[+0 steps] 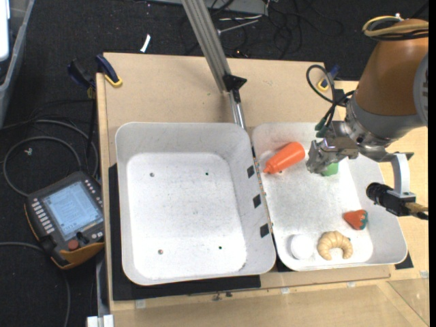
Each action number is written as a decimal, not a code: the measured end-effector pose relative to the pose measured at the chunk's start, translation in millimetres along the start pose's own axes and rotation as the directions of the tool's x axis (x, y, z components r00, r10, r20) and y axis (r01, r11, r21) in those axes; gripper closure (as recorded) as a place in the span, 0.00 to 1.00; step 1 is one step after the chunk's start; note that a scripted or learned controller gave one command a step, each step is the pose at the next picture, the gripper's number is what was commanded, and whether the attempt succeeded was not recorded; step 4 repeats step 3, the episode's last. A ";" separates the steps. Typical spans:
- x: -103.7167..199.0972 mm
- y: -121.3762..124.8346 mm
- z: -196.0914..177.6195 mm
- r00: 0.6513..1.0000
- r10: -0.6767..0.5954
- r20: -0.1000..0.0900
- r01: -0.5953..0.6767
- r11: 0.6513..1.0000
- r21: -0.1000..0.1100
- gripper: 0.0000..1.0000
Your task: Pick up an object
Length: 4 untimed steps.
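1. Hovering low in the right bin [381,254], the gripper [323,161] covers a green object [332,170]; finger state: cannot tell.
2. Nothing visibly lifted; grasp and raise remain.
3. Orange carrot [284,157] lies just left.

Robot lab, by the looks: plywood bench [177,90] w/ two white bins [184,203], teach pendant [65,213] on dark carpet at 9 o'clock, cables and aluminium strut [204,29] toward 12.

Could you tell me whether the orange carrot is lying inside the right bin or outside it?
Inside: the carrot lies on the right bin floor, near its upper left corner.
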<state>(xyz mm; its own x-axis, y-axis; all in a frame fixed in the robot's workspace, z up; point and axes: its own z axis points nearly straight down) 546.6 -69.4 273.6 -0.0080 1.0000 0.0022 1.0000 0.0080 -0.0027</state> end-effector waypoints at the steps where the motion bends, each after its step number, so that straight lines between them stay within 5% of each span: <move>1: 58.3 -16.8 4.6 1.000 -0.001 0.000 0.001 1.000 0.000 1.00; 3: 159.8 -38.2 37.5 1.000 -0.001 0.000 0.001 1.000 0.001 1.00; 4: 159.8 -38.2 37.5 1.000 -0.001 0.000 0.001 1.000 0.001 1.00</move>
